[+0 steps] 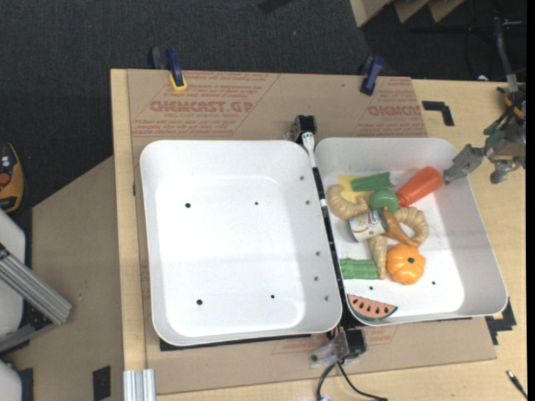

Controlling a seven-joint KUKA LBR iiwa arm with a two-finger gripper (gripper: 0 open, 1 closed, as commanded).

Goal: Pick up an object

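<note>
Dark carpet surrounds a cardboard-topped bench (251, 94) bearing two white bins side by side; the left bin (167, 224) lies bare, while the right bin (476, 241) holds a heap of toy food. At the right edge the gripper (493, 153) hangs just outside the right bin's far corner, its fingers spread apart with nothing between them; one fingertip (456, 172) points toward the carrot (418, 185), near it but not touching.

The carrot lies tilted atop the heap, close to the bin's far wall; beside it sit a green piece (372, 182), a tan knobbly piece (343, 199), a small pumpkin (405, 266) and, at the near rim, a watermelon slice (370, 307). These look like light, hollow plastic or rubber: stiff enough to pinch, smooth enough to slip; none looks fragile.

The carrot seems the likeliest pick; a hold across its narrow body, midway along, should seat best, since the tapered end would squirt free; the round pumpkin would likely roll from a two-finger pinch.
</note>
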